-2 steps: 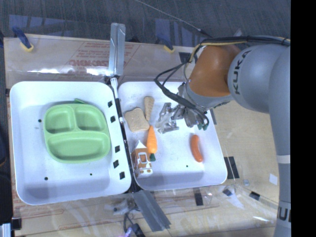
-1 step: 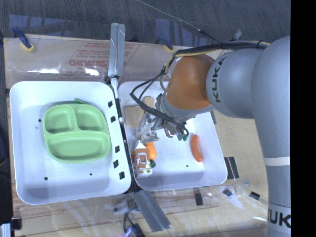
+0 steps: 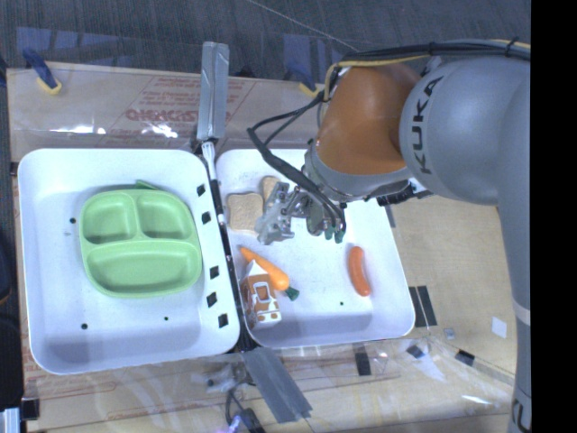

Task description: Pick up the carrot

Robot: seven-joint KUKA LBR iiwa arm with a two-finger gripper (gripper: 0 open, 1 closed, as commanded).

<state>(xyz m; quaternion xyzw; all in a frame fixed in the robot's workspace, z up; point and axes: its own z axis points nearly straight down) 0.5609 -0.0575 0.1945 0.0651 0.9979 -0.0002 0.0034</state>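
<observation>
Your end effector is hanging over the upper middle of the right bin, and you cannot tell from this angle how it is set; nothing is showing in its grip. Going from the left, the left bin is carrying a green divided plate with three compartments. Behind both bins, red mirrored print is showing on the clear sheet over the counter, too faint to read. In the right bin, a slice of toast is lying near the dividing wall, just left of the end effector. Below it, the carrot is resting slantwise, apart from the end effector, touching a small orange-and-white carton at the bin's lower left. Further right, a sausage is lying upright in the view. The grey arm is bearing the letters "KUKA".
</observation>
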